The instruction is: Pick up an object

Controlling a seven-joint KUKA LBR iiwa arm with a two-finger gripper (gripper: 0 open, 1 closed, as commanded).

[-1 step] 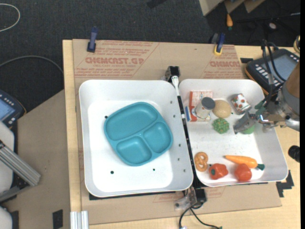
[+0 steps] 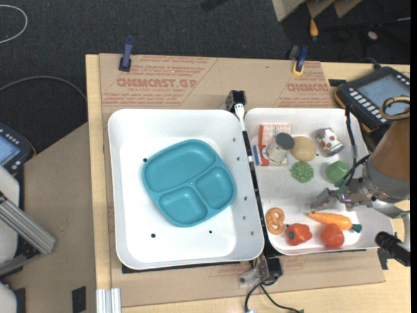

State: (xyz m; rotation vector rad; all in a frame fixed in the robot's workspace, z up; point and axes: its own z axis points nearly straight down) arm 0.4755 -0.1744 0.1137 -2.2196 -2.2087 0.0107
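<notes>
We see two shallow white bins side by side on a cardboard-covered bench (image 2: 195, 77). The left bin (image 2: 130, 227) holds a teal divided plate (image 2: 189, 181) with three compartments, lying flat near the middle of the bin and turned at an angle to its walls. The right bin (image 2: 287, 119) holds the small things that could be picked up. Along its far side lie a red-and-white packet (image 2: 265, 142), a small can (image 2: 281, 146) lying over the packet, a beige round thing (image 2: 303, 149) just beside the can, and a small white cup with red spots (image 2: 328, 141), tipped on its side. Nearer the middle we find a green bumpy ball (image 2: 301, 172) and a green round thing (image 2: 337, 171), set apart from each other. Along the near side lie a pretzel (image 2: 275, 220), a red pepper (image 2: 298, 233), a red tomato (image 2: 332, 237) and an orange carrot (image 2: 332, 220), the carrot just above the tomato. The arm enters from the right with its orange band (image 2: 396, 154) above the grey wrist. The gripper (image 2: 329, 201) sits low over the right bin, between the green round thing and the carrot, with its metal fingers (image 2: 320, 204) pointing left. We cannot tell whether the jaws stand apart or together, and we see nothing between them. Two clamps, one blue (image 2: 126, 54) and one yellow (image 2: 300, 62), grip the far edge of the bench, and a handheld control pad (image 2: 374, 96) rests at the far right corner.
</notes>
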